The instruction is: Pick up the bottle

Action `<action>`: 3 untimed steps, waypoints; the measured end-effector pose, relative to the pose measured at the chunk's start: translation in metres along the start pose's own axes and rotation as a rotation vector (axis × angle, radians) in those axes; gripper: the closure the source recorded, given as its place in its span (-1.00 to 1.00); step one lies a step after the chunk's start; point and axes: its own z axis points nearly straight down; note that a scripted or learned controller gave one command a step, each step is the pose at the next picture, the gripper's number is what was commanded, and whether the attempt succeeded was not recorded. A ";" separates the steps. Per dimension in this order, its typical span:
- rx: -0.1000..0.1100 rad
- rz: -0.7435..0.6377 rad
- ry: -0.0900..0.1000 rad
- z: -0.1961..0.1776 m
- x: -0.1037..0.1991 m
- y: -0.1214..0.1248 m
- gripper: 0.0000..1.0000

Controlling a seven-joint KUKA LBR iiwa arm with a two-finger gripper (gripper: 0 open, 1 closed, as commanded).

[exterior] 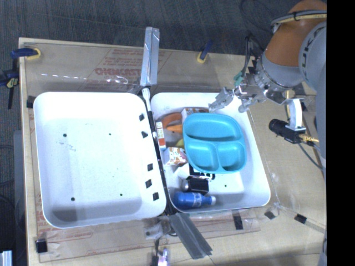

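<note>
Bottle (196,199) lying on its side at right bin's (256,173) near edge, below blue tray (214,143); looking light, rigid, slick, likely rolling, so taking it across the body. Gripper (228,97) hovering over far rim, fingers apart

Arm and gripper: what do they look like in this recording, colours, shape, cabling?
The arm is bulky and rounded, grey with an orange band above the wrist. The gripper is small, pale metallic grey, with two thin fingers. Dark cables run along the wrist, and a black cylindrical part with a white bracket sticks out beside it.
</note>
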 end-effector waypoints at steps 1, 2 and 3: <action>-0.022 -0.025 -0.004 0.138 0.006 0.025 -1.00; -0.046 0.146 -0.017 0.145 0.043 0.012 -1.00; -0.054 0.004 -0.034 0.142 0.069 0.008 -1.00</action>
